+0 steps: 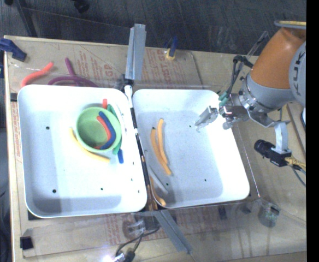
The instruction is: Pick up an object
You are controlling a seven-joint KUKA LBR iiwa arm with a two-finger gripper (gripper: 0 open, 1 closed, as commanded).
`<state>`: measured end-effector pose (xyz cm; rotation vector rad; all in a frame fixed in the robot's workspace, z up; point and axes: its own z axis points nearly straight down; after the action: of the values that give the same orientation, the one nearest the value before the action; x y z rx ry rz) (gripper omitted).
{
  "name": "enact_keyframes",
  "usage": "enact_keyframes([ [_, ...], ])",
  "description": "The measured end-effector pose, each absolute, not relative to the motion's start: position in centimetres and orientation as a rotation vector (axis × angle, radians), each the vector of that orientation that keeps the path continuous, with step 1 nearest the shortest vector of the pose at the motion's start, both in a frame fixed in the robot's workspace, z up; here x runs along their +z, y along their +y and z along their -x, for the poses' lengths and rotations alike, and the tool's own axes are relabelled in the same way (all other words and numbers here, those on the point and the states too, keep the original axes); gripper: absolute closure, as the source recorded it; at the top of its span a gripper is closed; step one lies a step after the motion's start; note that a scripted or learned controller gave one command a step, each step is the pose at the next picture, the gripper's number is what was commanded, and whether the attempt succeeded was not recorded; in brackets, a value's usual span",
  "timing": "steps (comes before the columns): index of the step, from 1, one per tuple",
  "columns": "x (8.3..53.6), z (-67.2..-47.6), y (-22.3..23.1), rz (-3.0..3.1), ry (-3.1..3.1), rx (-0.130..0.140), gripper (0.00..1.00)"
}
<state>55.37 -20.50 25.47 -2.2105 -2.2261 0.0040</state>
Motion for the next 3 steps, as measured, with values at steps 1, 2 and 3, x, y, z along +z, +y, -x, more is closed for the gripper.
enact_keyframes([
  [1, 12.5, -62.0, -17.6, 2.207, -2.229, 0.005, 0.0],
  [2, 9.2, -58.5, -12.5, 1.849, -2.537, 0.002, 0.0],
  [3, 10.3, -58.6, -12.6, 1.846, -2.543, 0.005, 1.0],
])
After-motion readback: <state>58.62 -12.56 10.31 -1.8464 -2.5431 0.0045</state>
